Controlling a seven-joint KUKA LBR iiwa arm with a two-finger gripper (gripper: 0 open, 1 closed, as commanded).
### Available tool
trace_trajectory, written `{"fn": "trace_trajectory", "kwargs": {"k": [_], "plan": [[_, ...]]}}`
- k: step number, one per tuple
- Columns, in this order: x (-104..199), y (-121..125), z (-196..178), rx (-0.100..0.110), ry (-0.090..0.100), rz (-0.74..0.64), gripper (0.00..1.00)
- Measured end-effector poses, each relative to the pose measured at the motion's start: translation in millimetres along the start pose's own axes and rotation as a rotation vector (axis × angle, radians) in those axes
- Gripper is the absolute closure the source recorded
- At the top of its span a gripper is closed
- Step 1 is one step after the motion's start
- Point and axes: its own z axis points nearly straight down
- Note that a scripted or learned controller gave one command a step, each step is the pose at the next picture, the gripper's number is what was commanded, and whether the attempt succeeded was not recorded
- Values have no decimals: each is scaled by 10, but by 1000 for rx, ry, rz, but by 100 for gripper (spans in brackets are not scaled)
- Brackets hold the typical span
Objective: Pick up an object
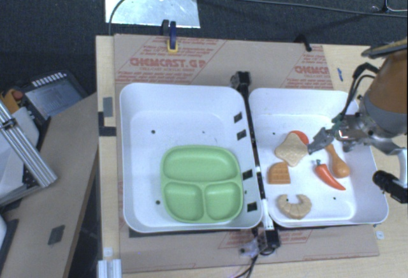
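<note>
The right bin (pixel 268 104) holds several toy foods. A tan bread slice (pixel 292 150) lies near its middle, with a small red piece (pixel 301 138) behind it. An orange wedge (pixel 278 173) sits in front of the bread, and a curled tan pastry (pixel 294 205) lies near the front wall. A red chili (pixel 329 176) and an orange sausage-shaped piece (pixel 337 162) lie to the right. My gripper (pixel 320 139) hangs over the right bin, just right of the bread and above the sausage's far end. Nothing shows held in it.
The left bin (pixel 146 104) carries a green divided plate (pixel 201 182) in its front half. The grey arm with its orange band (pixel 390 95) comes in over the right bin's right wall. A black clip (pixel 241 79) sits where the bins meet at the back.
</note>
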Motion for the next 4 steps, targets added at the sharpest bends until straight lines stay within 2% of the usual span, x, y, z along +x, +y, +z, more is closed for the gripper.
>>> {"fn": "trace_trajectory", "kwargs": {"k": [2, 3, 4], "plan": [[-72, -22, 1180, 2, 0, 1, 0], [-76, -18, 1051, -1, -1, 1, 100], [-119, -18, 620, -3, -1, 0, 100]]}}
